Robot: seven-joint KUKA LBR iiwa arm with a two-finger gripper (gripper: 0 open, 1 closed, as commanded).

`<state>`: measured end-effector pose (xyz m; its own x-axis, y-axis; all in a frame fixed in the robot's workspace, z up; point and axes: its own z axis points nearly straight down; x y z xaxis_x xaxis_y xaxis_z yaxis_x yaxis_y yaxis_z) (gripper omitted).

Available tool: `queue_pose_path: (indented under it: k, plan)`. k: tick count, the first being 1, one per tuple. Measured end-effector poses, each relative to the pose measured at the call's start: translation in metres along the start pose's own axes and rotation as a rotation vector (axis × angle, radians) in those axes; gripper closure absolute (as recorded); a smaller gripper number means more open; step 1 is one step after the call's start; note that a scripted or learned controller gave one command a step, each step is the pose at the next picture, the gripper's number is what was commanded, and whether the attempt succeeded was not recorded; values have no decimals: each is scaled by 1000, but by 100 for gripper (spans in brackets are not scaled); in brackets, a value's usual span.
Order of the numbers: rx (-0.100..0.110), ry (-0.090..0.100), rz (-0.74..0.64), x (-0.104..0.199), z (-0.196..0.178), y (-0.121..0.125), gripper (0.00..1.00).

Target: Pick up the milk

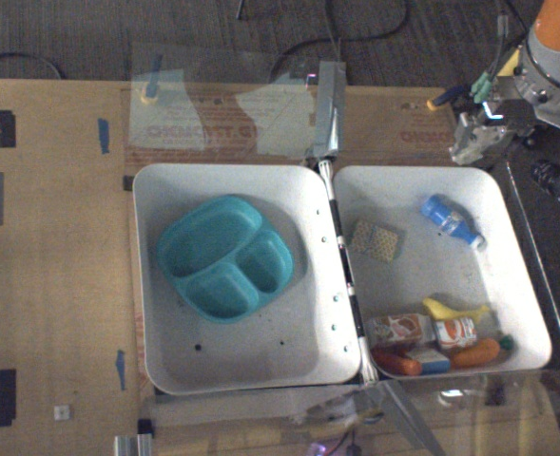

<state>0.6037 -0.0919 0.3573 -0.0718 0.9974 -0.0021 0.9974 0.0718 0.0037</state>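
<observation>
A brown cardboard-covered bench (pixel 51 255) carries two shallow white bins side by side, with dark carpet and black cables beyond its far edge. The left white bin (pixel 165 350) holds a teal plastic divided plate (pixel 224 256). In the right white bin (pixel 517 283), a blue plastic bottle (pixel 451 220) lies toward one o'clock, a tan square waffle (pixel 376 241) toward ten, and a cluster of toy food crowds the six o'clock edge. There the small milk carton with a red-and-white label (pixel 402 331) lies on its side, touching a yellow banana (pixel 453 308) and a red-labelled can (pixel 456 332). The metal two-finger gripper (pixel 476 137) hangs outside the bin's one o'clock corner; its state I cannot tell. The approach seems not yet begun: next it must travel toward six o'clock and descend over the carton, clear of its neighbours.
</observation>
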Motion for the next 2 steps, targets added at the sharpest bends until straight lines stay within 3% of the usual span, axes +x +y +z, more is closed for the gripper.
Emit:
queue_pose_path:
  k: [1,2]
  plan:
    - [0,-1,54,-80,-28,-16,100]
    - [-1,-2,7,-132,-64,-16,100]
